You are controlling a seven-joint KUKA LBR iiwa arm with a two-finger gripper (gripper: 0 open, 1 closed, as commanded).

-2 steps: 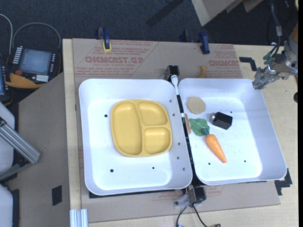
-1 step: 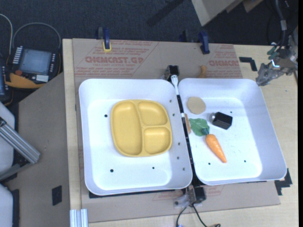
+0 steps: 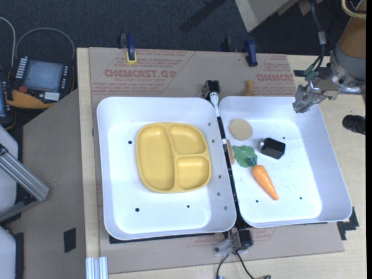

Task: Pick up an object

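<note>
On the table (image 3: pixel 87 156) sit two white bins. The left bin (image 3: pixel 116 214) holds a yellow divided plate (image 3: pixel 172 156). The right bin (image 3: pixel 308 196) holds a beige disc (image 3: pixel 240 129), a green piece (image 3: pixel 244 156), an orange carrot (image 3: pixel 265 182) and a small black block (image 3: pixel 272 148). The arm (image 3: pixel 349 57) reaches in from the right, and its gripper (image 3: pixel 303 102) hangs over that bin's far right corner. All four items lie well to the left of the jaws and nearer the camera; the black block is closest to them. I cannot tell whether the jaws are spread or pressed together.
</note>
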